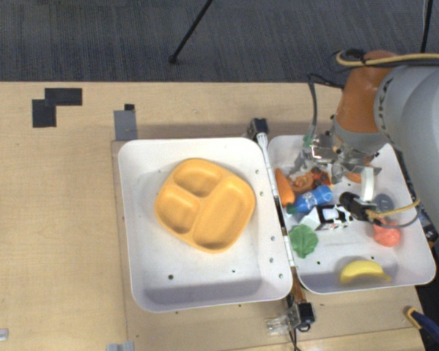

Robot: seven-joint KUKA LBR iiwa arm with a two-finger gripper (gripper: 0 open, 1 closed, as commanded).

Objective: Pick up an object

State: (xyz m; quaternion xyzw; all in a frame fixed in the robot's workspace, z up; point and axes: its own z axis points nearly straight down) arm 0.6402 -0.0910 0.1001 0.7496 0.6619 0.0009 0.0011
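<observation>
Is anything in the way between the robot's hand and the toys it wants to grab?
Nothing visible is. The gripper hangs right over the toy pile in the right bin, just above the orange toy and blue toy.

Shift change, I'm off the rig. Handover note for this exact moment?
End effector: low over the far end of the right bin, in the clutter; finger state can't be made out, nothing seen held.
Right bin: orange piece, blue piece, green piece, black-and-white item, pink piece, banana.
Left bin: yellow divided plate.
Done: arm is at the pile.
Left: confirm a grasp and lift one object out.
</observation>
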